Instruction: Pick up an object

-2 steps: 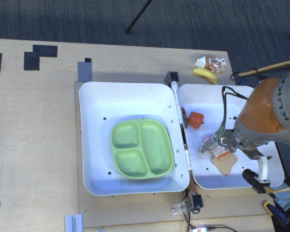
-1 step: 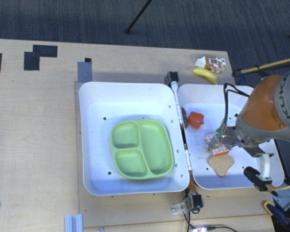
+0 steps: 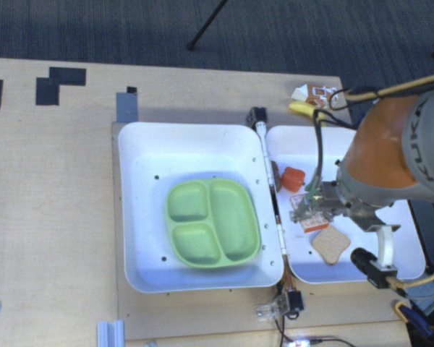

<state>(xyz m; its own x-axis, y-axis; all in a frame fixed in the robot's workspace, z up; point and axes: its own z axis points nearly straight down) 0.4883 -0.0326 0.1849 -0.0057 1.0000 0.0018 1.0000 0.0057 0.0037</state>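
Your gripper (image 3: 309, 207) hangs low in the right bin (image 3: 412, 266), among a toast slice (image 3: 330, 243), a flat red-and-white packet (image 3: 315, 225) and a red block (image 3: 294, 178). Grip state: cannot tell. Crowded items risk a glancing miss or double pick.

place: robot lab | cues: bench (image 3: 50, 194), 2 bins (image 3: 134, 215), cables (image 3: 319, 147)

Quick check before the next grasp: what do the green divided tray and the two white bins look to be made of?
The green three-compartment tray looks like moulded plastic with a smooth, slightly matte finish: uniform colour, rounded dividers, soft highlights. The left white bin and the right white bin also look like thin formed plastic, semi-glossy, with rounded corners and rolled rims, though coated metal cannot be ruled out.
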